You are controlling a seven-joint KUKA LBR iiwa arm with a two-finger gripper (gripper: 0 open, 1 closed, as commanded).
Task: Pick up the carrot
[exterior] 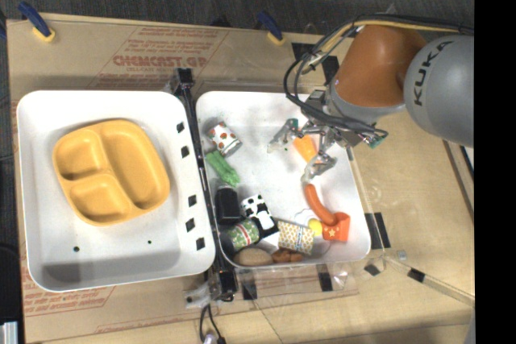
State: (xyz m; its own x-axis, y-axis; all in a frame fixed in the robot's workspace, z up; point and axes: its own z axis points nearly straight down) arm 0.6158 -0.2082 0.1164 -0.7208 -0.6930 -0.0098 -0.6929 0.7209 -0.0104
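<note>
In the left-hand shallow white bin [32, 173] lies a yellow plastic divided plate [109, 169], toward that bin's far-left part and well apart from anything the task needs. The right-hand shallow white bin [242, 105] carries the clutter: a small red-and-white can [223, 138] near its far-left corner, a green plastic pod-shaped toy [222, 170] just below it along the left wall, a black-and-white cow figure [260, 211] and a heap of small packets along the near edge.

The carrot, a small orange wedge-shaped piece [304, 147], sits toward the far-right part of this bin, and a long orange curved sausage-shaped toy [320, 205] lies nearer the near-right corner, apart from it.

The step in hand looks like closing on the carrot. To do it well, the arm should settle so that the piece sits centred between the fingers, squeeze squarely across its narrow width, then lift straight up, clear of the right wall and of the sausage toy.

The two-finger gripper [305, 146] hangs over the carrot with its fingers spread wide, one to each side; the piece lies in the gap, but I cannot tell that they press on it, so I judge nothing is held yet
</note>
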